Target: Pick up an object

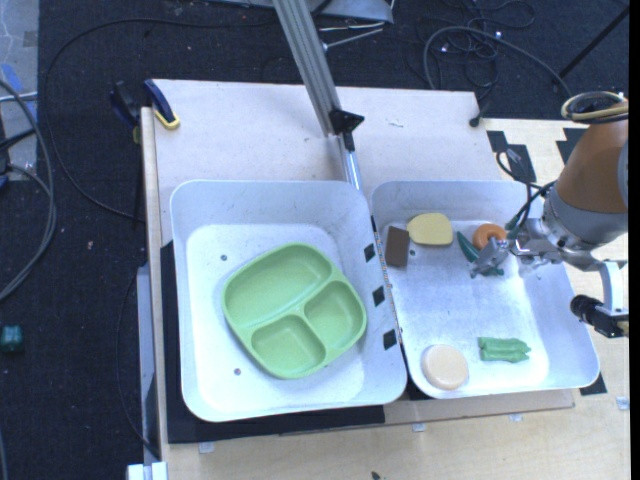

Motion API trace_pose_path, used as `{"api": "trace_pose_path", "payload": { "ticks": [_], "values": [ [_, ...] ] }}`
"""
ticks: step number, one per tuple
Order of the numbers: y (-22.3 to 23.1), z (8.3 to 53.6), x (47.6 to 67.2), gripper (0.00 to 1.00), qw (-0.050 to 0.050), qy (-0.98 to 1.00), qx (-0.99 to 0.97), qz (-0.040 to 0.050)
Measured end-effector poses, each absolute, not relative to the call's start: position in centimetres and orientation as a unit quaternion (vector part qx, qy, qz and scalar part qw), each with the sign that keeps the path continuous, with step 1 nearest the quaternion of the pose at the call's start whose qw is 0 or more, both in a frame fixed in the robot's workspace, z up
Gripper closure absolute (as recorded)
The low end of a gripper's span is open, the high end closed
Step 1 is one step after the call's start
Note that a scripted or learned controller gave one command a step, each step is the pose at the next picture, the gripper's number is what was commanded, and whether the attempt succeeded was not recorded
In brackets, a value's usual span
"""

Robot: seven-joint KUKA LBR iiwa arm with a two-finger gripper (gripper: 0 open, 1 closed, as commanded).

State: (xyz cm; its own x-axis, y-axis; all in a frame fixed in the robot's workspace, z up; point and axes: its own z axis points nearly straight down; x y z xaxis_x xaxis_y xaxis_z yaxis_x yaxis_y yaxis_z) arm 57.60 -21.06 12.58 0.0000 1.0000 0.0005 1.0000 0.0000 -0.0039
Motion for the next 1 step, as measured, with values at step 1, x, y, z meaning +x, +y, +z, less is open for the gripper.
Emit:
{"api": "trace_pose_path", "payload": {
  "ticks": [1],
  "values": [
    [-21.10,13.99,57.73,1.00,-0.001,-0.707,-0.707,-0.0002]
  ]
}}
